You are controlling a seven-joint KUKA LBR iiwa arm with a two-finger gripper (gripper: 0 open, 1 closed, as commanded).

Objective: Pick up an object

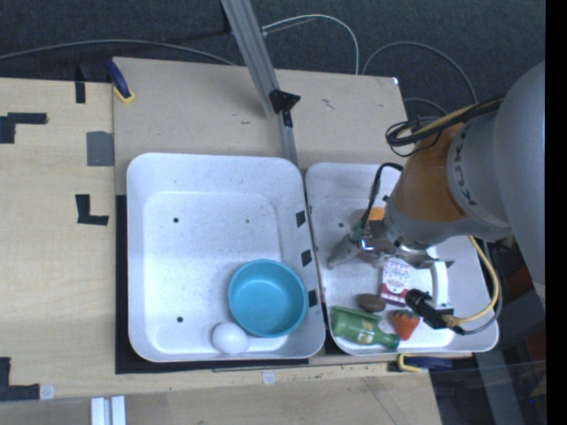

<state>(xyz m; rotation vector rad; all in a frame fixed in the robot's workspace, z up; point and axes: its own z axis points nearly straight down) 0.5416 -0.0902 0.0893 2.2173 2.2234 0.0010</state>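
The gripper point(347, 248) reaches down into the right bin point(330, 193), low over its bare floor; whether its fingers are released or clenched cannot be told. Along that bin's near edge lie a green bottle point(361, 328), a brown object point(371, 304) and a red object point(405, 323). The left bin point(177, 184) holds a blue bowl point(266, 297) and a white ball point(229, 336) near its front right corner.

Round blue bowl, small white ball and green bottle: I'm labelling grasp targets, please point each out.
Round blue bowl point(266, 297): camera view, inner floor.
Small white ball point(230, 336): camera view, top of ball.
Green bottle point(359, 328): camera view, middle of body.
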